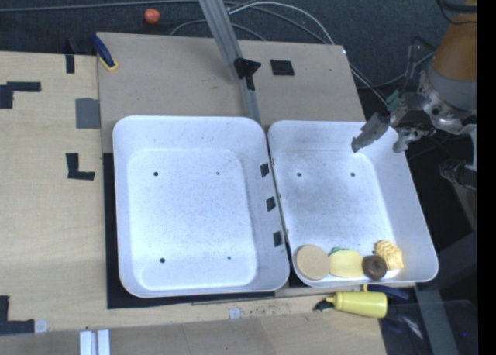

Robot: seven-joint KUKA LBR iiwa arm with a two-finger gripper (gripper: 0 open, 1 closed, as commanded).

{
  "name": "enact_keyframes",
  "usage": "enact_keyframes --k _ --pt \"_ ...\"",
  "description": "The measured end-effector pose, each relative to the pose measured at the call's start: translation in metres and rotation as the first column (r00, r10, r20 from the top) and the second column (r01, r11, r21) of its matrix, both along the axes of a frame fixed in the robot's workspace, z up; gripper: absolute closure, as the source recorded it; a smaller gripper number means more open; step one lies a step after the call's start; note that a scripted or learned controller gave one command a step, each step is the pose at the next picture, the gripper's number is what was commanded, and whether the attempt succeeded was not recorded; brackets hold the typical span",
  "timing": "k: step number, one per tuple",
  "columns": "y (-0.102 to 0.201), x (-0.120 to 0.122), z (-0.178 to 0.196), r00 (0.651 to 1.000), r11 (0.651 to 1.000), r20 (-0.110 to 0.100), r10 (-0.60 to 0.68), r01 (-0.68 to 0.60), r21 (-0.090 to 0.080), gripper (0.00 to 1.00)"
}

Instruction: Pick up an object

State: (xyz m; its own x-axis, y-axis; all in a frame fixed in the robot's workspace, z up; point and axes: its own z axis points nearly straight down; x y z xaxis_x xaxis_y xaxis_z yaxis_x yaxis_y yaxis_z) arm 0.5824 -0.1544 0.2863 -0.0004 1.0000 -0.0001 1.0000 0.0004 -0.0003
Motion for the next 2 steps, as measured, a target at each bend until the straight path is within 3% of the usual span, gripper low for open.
enact_keyframes --k 1,2 --pt "-0.056 0.078 -0.108 1.000 1.000 -0.012 -0.002 0.002 0.002 0.00" --pt "-0.062 0.088 -0.181 1.000 1.000 -0.007 0.000 0.000 0.002 0.00"
